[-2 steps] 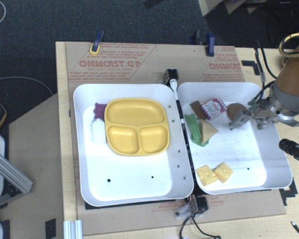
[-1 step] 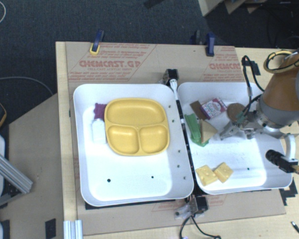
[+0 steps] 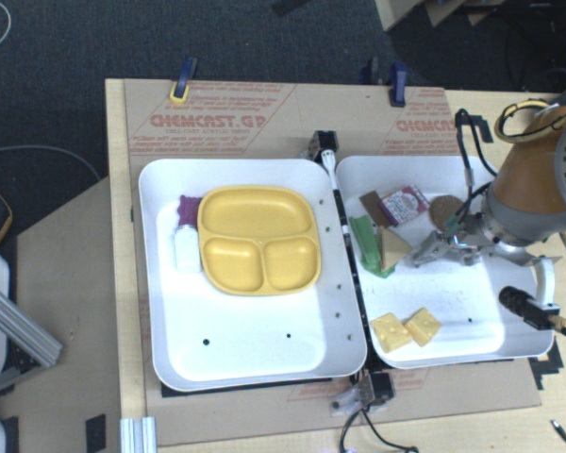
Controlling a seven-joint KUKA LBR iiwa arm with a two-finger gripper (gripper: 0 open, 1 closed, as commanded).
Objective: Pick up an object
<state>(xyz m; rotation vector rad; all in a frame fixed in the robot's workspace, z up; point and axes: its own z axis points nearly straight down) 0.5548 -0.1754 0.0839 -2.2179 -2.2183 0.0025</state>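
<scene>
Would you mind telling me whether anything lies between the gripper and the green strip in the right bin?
Nothing visible does. The gripper sits low in the right white bin, its tip just right of the flat green strip, with bare bin floor between them. The brown packet lies above that path, the two yellow blocks below it.

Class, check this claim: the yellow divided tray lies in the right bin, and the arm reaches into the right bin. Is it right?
Not quite. The camera view shows the yellow tray in the left bin, not the right one. The rest holds: the arm reaches into the right bin.
</scene>
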